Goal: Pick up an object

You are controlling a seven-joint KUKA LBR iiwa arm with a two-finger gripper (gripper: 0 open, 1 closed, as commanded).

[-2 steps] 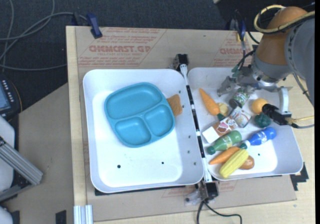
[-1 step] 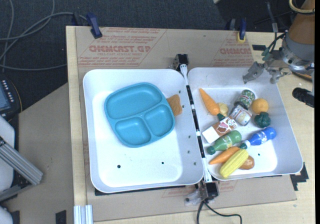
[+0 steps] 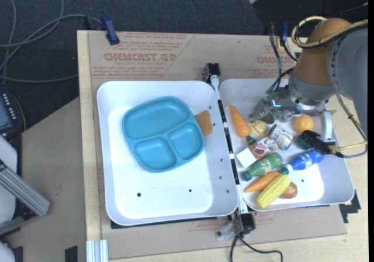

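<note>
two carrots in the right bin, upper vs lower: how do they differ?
The upper carrot lies by the divider near the bin's top, pointing down the view with its green end lowest; the lower carrot lies slantwise near the bottom. The upper carrot lies bare; the lower carrot is wedged between the green bottle and the corn cob. Both are orange and tapered.

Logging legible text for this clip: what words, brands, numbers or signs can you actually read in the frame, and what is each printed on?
"CHEMCAST GP": large red print on the brown protective sheet covering the bench, above the left bin.
Smaller red lines around that print, and a mirrored repeat above the right bin: too blurred to read.
Small carton with a red picture in the right bin: printing too small to read.
Blue bottle: no legible label.
</note>
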